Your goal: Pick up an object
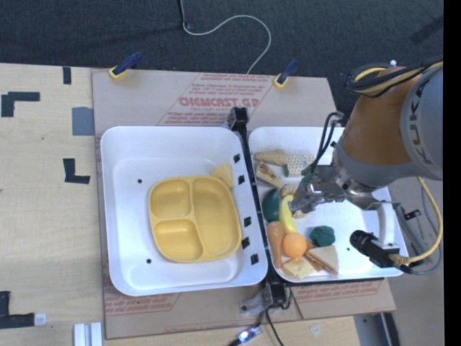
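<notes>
Pincer sits low over the left part of the right bin, right above the banana; can't tell whether it's apart or together, and nothing visibly caught in it. Arm comes in from the right, wrist angled down toward the toy-food cluster, which fits a descent onto a pick target rather than a carry. Candidates all crowd the bin's left side: dark green piece touching the banana's left, orange ball just near of it, carrot-like orange piece along the divider, sandwich wedges at the near edge, green broccoli-like lump to the right, more sandwich-type items at the far end. Tight packing means a neighbour could get nudged or pinched along with the target. Left bin holds a yellow divided tray with a small yellow wedge at its far right corner, well apart from the pincer. Both bins rest on a cardboard sheet on the bench. Pick not yet done, judging by layout.
</notes>
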Tool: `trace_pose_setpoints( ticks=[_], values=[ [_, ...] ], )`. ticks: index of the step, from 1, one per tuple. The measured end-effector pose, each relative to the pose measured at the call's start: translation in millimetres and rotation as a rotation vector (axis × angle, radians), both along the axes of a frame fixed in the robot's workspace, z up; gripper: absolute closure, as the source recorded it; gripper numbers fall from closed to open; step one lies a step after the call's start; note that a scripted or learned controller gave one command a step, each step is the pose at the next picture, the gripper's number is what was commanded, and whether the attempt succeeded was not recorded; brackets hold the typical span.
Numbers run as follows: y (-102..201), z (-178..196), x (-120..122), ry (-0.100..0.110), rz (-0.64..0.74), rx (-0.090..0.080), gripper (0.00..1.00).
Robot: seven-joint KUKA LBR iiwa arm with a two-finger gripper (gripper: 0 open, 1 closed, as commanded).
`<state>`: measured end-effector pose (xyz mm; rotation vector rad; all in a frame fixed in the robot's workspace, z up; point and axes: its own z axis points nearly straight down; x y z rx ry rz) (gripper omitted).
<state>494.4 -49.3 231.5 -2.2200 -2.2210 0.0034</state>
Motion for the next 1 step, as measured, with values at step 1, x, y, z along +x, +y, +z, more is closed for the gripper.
trace_pose_setpoints(
  ticks=[1],
  values=[
    [7.5,1.2,7.1,-0.001,0.002,0.001,1.00]
  ],
)
